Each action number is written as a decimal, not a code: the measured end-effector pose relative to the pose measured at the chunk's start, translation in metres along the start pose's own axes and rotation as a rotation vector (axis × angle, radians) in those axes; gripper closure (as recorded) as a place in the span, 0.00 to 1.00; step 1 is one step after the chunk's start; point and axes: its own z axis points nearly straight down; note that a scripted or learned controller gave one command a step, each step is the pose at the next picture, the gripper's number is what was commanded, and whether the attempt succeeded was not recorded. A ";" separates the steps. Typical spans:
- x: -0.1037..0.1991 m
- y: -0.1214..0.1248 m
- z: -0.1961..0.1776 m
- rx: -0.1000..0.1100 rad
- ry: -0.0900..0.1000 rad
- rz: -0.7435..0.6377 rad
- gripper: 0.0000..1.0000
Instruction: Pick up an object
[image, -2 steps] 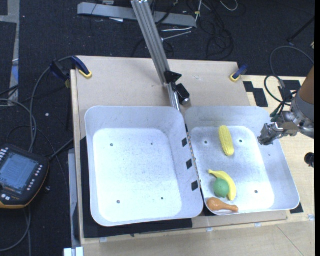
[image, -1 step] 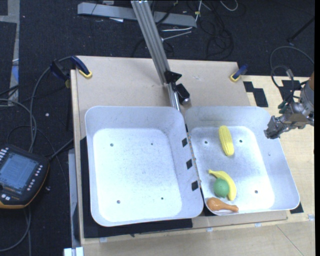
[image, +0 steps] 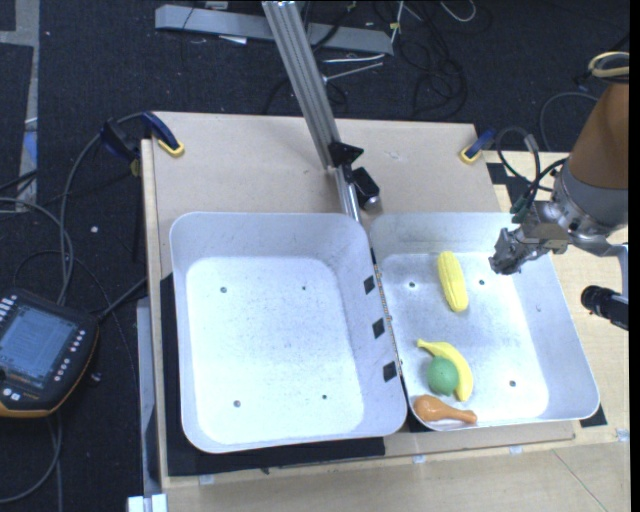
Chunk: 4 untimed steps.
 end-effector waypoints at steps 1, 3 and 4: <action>0.043 0.019 -0.003 -0.001 0.000 0.000 1.00; 0.133 0.040 0.019 0.000 0.000 0.001 1.00; 0.181 0.063 0.018 0.000 0.000 0.000 1.00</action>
